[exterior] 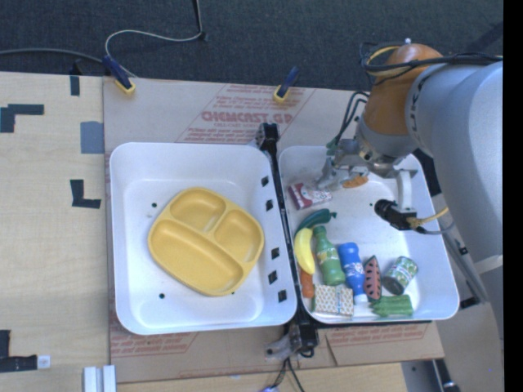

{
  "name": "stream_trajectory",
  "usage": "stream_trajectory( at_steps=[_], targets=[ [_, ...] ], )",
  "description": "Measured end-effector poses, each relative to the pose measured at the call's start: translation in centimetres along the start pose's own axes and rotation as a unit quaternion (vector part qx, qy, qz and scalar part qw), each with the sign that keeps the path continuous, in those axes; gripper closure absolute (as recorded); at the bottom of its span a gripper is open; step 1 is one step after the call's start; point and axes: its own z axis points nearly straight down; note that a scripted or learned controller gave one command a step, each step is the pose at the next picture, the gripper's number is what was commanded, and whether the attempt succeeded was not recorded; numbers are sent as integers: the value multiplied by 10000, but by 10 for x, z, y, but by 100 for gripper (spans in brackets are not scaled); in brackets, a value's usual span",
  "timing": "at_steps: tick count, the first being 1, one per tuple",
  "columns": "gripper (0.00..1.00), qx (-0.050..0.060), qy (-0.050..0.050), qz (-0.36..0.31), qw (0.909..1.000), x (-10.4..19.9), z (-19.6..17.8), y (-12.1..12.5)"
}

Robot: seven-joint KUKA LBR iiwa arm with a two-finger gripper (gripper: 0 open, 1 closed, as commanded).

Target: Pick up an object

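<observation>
Nearest the camera, along the front edge of the right bin (445,296), lie a patterned packet (333,300), a green pod-shaped toy (393,305), a tin can (399,273) and a watermelon slice (372,278). Behind these, toward the bin's left wall, a green bottle (328,256) and a blue bottle (352,267) lie side by side, with a banana (304,250) just left of the green bottle and an orange carrot-like piece (306,283) below the banana. A dark green pepper (315,217) sits just beyond the banana's far end.

Further back, near the right bin's far-left corner, a red and white packet (307,194) lies flat. The gripper (333,172) hangs just above and to the right of this packet, close to it; whether it touches the packet, or how the gripper is set, cannot be told. A small orange item (355,182) lies just right of the gripper, partly under the wrist.

In the left bin (122,243) a yellow divided plate (206,239) rests near the middle, well apart from the gripper.
</observation>
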Motion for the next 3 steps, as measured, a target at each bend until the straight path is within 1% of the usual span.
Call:
stream_trajectory(
  at_steps=[1,2,3],
  targets=[
    [0,1,1,1,10000,0,0,0],
    [100,5,4,0,10000,0,-9,0],
    [0,6,5,0,10000,0,-9,0]
  ],
)
